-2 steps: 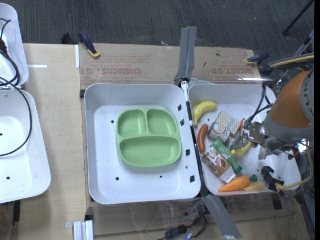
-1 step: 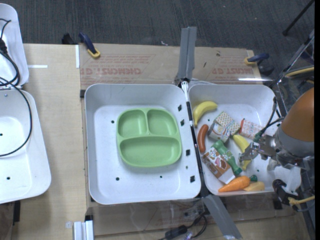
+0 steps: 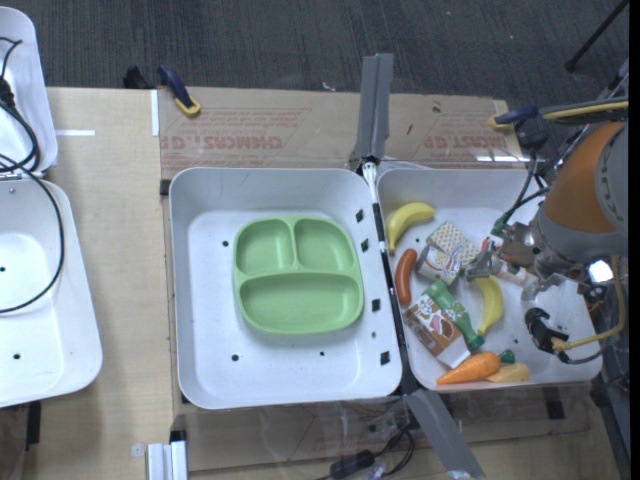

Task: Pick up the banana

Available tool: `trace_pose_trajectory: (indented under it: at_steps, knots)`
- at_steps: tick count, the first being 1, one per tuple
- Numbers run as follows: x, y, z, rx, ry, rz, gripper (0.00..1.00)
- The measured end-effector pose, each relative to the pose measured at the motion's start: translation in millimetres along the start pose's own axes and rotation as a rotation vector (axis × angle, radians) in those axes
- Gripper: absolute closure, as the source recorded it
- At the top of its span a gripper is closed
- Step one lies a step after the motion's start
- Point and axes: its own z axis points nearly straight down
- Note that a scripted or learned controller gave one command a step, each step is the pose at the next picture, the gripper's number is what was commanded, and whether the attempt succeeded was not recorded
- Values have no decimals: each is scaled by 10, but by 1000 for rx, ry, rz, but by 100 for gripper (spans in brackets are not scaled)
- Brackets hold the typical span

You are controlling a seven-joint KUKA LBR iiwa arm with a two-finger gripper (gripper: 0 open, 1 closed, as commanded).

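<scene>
Two bananas (image 3: 489, 304) are being offered in the right bin (image 3: 565, 363), so the wrong one (image 3: 407, 218) may be taken by the gripper (image 3: 500, 258), whose opening cannot be judged.

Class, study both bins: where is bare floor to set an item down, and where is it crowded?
Left bin: a bare band runs all round the green divided plate, widest along the near wall. Right bin: crowded. Two bananas, a sausage, cartons, a green bottle and a carrot pack its left and middle, with the gripper just beside them.
</scene>
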Motion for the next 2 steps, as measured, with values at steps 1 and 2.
trace_pose_trajectory:
  at_steps: [1,2]
  knots:
    - [-1,-4,-84,3,-2,-3,100]
    - [218,49,-957,1,-1,223,100]
